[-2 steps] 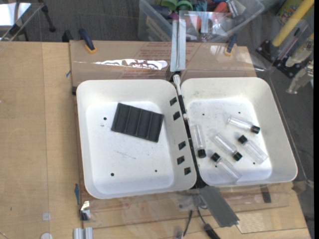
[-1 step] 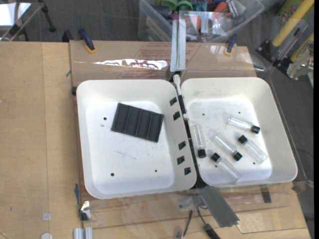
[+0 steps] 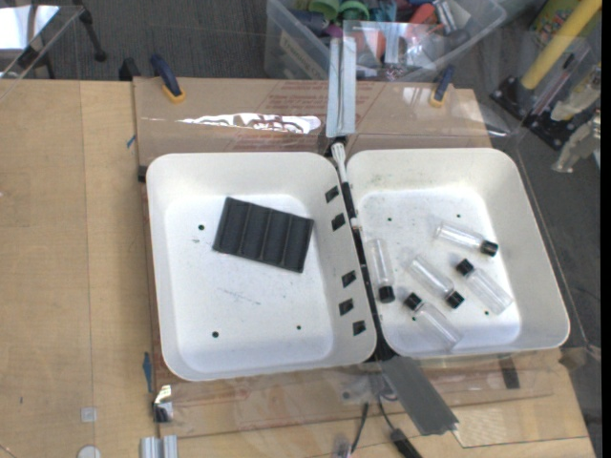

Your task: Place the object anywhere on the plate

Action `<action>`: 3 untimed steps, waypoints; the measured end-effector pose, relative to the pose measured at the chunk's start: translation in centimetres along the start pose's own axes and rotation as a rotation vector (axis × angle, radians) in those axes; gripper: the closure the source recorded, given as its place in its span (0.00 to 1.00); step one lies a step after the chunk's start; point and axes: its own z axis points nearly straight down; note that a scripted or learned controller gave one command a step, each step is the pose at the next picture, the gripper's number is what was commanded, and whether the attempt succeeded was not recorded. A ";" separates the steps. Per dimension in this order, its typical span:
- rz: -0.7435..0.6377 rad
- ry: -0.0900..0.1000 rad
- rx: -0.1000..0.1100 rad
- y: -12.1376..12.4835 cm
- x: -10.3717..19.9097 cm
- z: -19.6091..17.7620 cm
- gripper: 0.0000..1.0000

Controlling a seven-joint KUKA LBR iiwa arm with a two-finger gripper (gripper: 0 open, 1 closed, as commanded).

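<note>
Fingers: cannot tell | black ribbed plate [image 3: 263, 234]: left bin [image 3: 248, 327], toward 12 o'clock | clear black-capped vials [image 3: 430, 277]: clustered, right bin [image 3: 410, 189], toward 5 o'clock

no readable text, labels or numbers anywhere

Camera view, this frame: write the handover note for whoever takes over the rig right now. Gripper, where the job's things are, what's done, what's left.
Gripper: I can't report its state from the camera view.
Left bin: a dark ribbed rectangular plate lies flat, upper middle, slightly askew, with nothing on it.
Right bin: several clear vials with black caps lie on their sides in a loose cluster, centre to lower right; one lies near the divider.
Done: no vial is on the plate.
Left: pick one vial from the right bin and set it anywhere on the plate.
</note>
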 end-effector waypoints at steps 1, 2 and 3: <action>0.002 -0.010 -0.004 0.0 -0.2 -1.2 1.00; 0.002 -0.009 -0.004 0.1 -0.2 -1.2 0.00; 0.004 -0.019 -0.008 0.1 -0.4 -2.4 1.00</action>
